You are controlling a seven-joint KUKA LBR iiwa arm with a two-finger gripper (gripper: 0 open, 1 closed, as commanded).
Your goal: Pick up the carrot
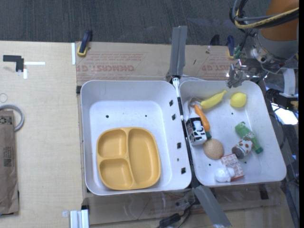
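While the end effector hangs over the far rim of the right bin, the carrot lies well apart from it, in the left part of that bin, close to the wall between the two bins. The carrot is small and orange, it points with one end toward the far wall and with the other toward the near side. Its far end is just beside a yellow banana, and along its near end stands a black and white carton, which seems to touch it. I cannot tell if the tips of the end effector are apart or together, because they are small and dark against the rim; nothing is seen between them. Near the end effector lies a lemon, so this one is closer to it than the carrot. I judge that the pick is not yet begun: the arm must go left and toward the near side, then down. The carton and the bin wall leave little room, so a grasp across the narrow body looks the safer choice. In the left bin rests a yellow divided plate, which plays no role for this task.
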